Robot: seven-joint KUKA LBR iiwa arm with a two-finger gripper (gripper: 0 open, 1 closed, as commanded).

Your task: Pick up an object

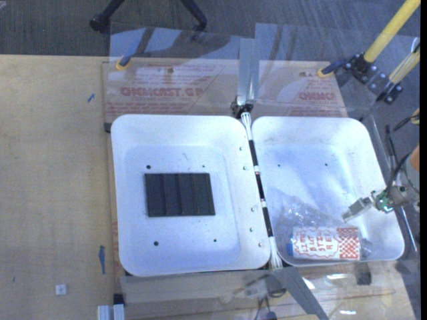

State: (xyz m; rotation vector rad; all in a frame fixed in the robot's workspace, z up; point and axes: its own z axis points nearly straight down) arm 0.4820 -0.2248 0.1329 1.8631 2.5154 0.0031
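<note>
A red-and-white patterned packet [327, 243] is seen lying flat at the near edge of the right bin [313, 139], partly overlapped by crumpled clear plastic [300, 215]. The gripper [357, 207] is poised just beside it, seemingly for approach. A dark ridged pad [179, 194] is centred in the left bin [133, 145].

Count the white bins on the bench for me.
2. The left bin holds a dark ribbed pad; the right bin holds a red-and-white packet beside crumpled clear wrap.
</note>
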